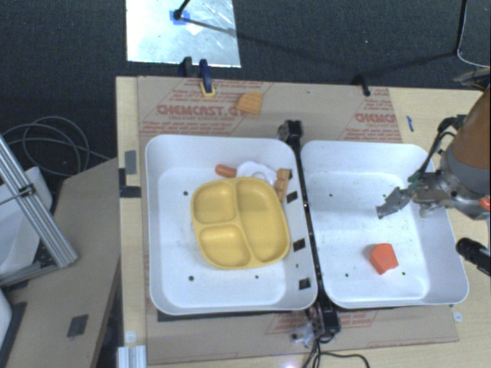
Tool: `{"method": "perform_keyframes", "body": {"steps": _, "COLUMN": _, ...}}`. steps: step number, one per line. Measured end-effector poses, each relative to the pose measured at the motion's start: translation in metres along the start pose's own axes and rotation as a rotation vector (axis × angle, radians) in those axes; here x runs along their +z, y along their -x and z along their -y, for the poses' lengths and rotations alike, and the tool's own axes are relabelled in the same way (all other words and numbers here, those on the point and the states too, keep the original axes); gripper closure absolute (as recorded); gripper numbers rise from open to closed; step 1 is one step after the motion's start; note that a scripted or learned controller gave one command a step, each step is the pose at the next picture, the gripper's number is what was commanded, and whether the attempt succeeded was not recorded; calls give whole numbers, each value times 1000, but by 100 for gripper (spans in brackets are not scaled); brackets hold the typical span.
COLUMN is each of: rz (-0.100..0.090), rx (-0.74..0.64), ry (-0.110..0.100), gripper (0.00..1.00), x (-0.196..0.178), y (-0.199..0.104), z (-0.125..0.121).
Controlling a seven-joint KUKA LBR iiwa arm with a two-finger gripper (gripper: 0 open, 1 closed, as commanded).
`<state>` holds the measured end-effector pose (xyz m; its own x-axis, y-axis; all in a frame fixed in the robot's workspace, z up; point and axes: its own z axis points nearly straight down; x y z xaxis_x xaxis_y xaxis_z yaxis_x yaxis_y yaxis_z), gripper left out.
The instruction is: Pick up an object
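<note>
An orange block (383,257) lies in the right bin (345,290), near its front right. My gripper (406,205) hovers over the same bin's right half, behind the block and apart from it. Its fingers (388,204) look spread open with nothing between them. In the left bin (165,282) a yellow divided plate (239,222) lies in the middle. Behind the plate are a small orange sausage-shaped piece (225,171), a white item (255,170) and a small tan block (282,181).
A tan block (250,103) sits on the cardboard behind the bins, next to a blue and yellow clamp (205,79). A black divider with clips (301,205) runs between the bins. Cables trail at the far left and over the bench's back.
</note>
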<state>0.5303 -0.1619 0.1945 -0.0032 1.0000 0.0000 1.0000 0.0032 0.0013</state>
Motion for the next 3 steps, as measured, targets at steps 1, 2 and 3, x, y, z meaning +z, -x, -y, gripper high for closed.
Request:
{"method": "perform_keyframes", "body": {"steps": 1, "rz": 1, "rx": 5, "ry": -2, "gripper": 0, "x": 115, "y": 40, "z": 5}}
{"method": "perform_keyframes", "body": {"steps": 2, "rz": -2, "rx": 3, "ry": -4, "gripper": 0, "x": 111, "y": 9, "z": 40}}
{"method": "perform_keyframes", "body": {"steps": 3, "rz": 3, "rx": 4, "ry": 5, "gripper": 100, "x": 99, "y": 11, "z": 37}}
